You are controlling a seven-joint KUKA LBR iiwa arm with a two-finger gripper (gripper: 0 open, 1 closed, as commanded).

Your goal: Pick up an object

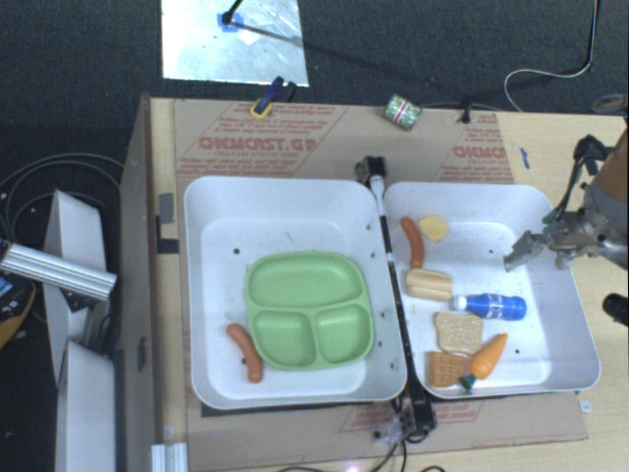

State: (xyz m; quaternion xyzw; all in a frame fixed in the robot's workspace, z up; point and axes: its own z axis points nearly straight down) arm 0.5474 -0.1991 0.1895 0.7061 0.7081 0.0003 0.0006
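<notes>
The right bin (565, 293) holds several toy foods: a red sausage (412, 241), a yellow round piece (433, 229), a bread roll (428, 284), a blue bottle (493, 307) lying on its side, a toast slice (459, 331), a square cracker (445, 368) and an orange carrot (486, 355). My gripper (524, 250) hangs over the right part of this bin, above and to the right of the blue bottle, with nothing seen in it.
The left bin (211, 224) contains a green divided plate (310, 308) and a second sausage (245, 351) at its front left. A small green can (402, 112) and a yellow-blue clip (269, 98) lie on the cardboard behind the bins.
</notes>
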